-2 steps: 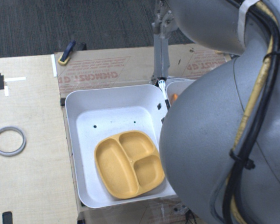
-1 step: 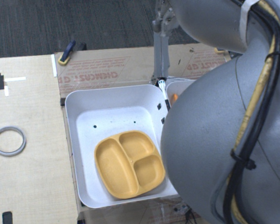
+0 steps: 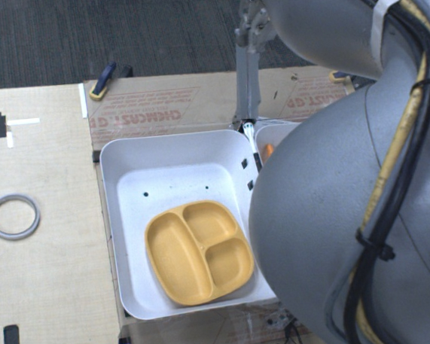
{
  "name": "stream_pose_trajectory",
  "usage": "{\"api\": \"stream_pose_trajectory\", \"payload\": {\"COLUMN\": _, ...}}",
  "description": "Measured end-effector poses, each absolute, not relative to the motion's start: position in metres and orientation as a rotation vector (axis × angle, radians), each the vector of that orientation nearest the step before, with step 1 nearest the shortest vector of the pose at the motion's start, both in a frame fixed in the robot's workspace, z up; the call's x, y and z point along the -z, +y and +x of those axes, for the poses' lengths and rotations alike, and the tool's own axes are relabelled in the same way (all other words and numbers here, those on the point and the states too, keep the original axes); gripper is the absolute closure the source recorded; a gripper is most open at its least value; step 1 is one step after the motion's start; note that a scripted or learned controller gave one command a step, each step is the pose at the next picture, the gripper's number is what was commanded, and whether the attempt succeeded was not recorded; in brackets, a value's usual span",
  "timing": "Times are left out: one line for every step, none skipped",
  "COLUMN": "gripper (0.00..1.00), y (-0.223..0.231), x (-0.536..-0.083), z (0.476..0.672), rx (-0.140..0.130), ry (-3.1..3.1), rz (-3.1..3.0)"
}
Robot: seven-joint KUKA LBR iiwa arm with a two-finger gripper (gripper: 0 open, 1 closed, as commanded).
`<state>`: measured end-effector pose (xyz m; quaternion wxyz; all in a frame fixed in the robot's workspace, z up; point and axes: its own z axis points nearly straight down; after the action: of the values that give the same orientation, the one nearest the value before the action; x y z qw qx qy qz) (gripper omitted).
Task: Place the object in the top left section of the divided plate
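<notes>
At the near edge of the bench, to the left, a small black and blue fitting [image 3: 4,343] is seen on the pale wood. Just beyond the near edge the left bin [image 3: 115,237] is set, a shallow white tray. In its nearer half the divided plate [image 3: 200,252] lies flat, yellow, turned a little askew. The plate is parted into three sections: one long section down its left side and two smaller ones on its right, one nearer and one farther. The whole right side of the scene, from near to far, is taken up by the grey arm [image 3: 353,192], along which dark cables are run. The near-right corner of the left bin and most of the right bin [image 3: 279,127] are covered by it. The gripper is hidden by the arm's bulk, so its state cannot be told, nor whether anything is held in it. Well to the left of the bins, a grey tape roll [image 3: 13,215] lies flat on the bench. Farther back, a small orange object [image 3: 268,151] is glimpsed in the right bin, just beside the wall shared with the left bin and well apart from the plate. So little of it is seen that its kind cannot be told. Behind the bins a sheet of printed cardboard [image 3: 163,104] is laid. At its far-left corner a blue clamp [image 3: 102,80] rests.
</notes>
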<state>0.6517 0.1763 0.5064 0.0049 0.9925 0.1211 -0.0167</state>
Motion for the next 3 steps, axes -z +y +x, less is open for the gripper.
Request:
{"api": "stream_pose_trajectory", "payload": {"gripper": 1.00, "y": 0.2260, "x": -0.4400, "z": 0.6079, "rx": 0.007, "ry": 0.318, "rz": 3.123}}
{"api": "stream_pose_trajectory", "payload": {"gripper": 1.00, "y": 0.2266, "x": -0.4409, "z": 0.6119, "rx": 0.004, "ry": 0.371, "rz": 3.119}}
{"api": "stream_pose_trajectory", "payload": {"gripper": 0.00, "y": 0.2264, "x": -0.4410, "z": 0.6119, "rx": 0.005, "ry": 0.371, "rz": 3.119}}
